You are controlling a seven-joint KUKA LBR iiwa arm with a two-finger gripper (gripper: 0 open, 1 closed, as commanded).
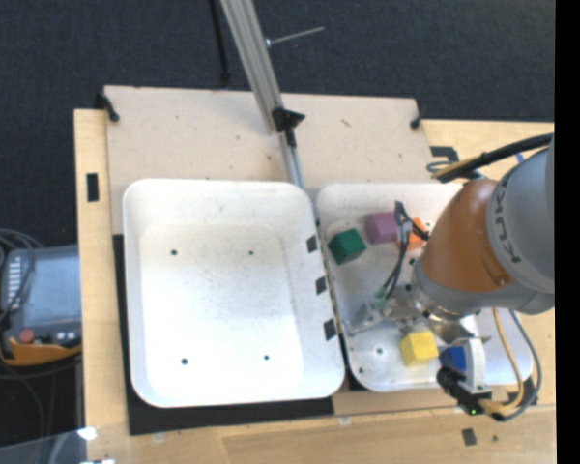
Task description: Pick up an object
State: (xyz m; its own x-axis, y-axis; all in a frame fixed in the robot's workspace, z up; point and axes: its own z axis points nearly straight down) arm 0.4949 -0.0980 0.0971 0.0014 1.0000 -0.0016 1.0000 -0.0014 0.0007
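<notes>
The right bin point(367, 367) holds a green cube point(346, 246) near its left wall and a purple block point(381, 226) just behind and to the right of the cube. A yellow block point(418, 347) lies near the front, with a blue object point(454, 359) beside it on the right. A small orange piece point(419, 230) shows next to the purple block. The grey and orange arm point(474, 245) hangs over the bin's right half. My gripper point(380, 309) is low in the middle of the bin, between the green cube and the yellow block, partly hidden by the wrist.
The left white bin point(222, 196) sits next to the right one, with a dividing wall point(324, 288) between them. A slanted aluminium pole point(261, 66) rises behind the bins. A control pendant point(34, 303) lies off the bench's left edge.
</notes>
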